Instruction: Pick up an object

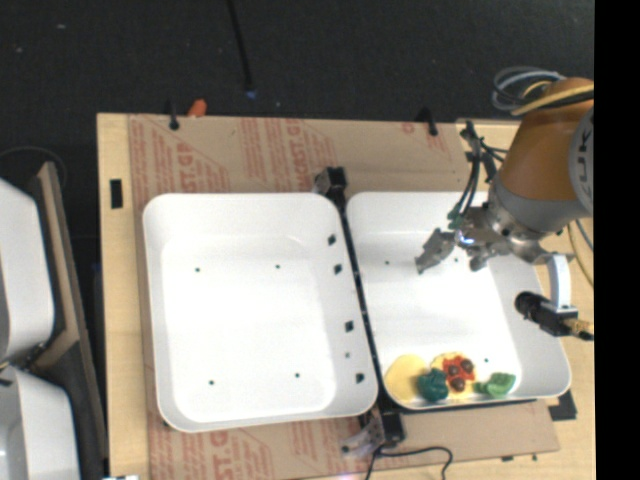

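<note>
Camera view looks down at a slant on a pale wooden bench (120,298) covered by a sheet of brown cardboard (250,158) printed with red lettering, on which two shallow white bins sit side by side, their inner rims touching along a line of small black clips.

Furthest left stands the left bin (160,268), a smooth, glossy tray with rounded corners and a low raised rim. Its floor shows nothing but a few tiny dark dots.

Beside it, the right bin (400,228) has the same shape and finish. All of its contents lie bunched in the near corner against the front rim: a flat, pale yellow disc-like piece (402,376), a lumpy teal object (433,387) resting on the disc's right side, a small red object (458,368) with dark spots just beside the teal one, and a little green object (498,382) at the right end of the group. They look matte and soft-edged, though they are too small to name.

Above the far half of this bin hangs the gripper (452,248), grey metal on the arm's wrist, well apart from the cluster. Nothing lies between its fingers; whether they are spread or closed cannot be told. Behind it the arm (545,158) rises, a rounded orange band over a grey shell, with thin cables looping past it.
</note>
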`<action>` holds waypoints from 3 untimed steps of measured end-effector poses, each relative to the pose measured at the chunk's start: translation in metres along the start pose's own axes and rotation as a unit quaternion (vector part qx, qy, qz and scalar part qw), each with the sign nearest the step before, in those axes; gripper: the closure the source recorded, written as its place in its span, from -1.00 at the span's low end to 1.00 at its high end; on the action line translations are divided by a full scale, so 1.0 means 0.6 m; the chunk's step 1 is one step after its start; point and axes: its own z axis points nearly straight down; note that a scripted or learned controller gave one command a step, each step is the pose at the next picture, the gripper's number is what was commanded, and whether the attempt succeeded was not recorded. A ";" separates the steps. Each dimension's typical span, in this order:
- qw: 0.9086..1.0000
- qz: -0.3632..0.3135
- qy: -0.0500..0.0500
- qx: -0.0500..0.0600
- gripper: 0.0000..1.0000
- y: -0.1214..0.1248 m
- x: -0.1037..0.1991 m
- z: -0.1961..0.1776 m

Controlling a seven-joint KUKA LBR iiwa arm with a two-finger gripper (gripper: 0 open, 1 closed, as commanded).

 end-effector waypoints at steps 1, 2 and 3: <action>1.000 -0.025 0.000 -0.003 -1.00 0.026 0.029 -0.122; 1.000 0.002 0.001 0.007 -1.00 -0.077 -0.054 0.178; 1.000 -0.002 0.001 0.000 -1.00 -0.134 0.054 0.162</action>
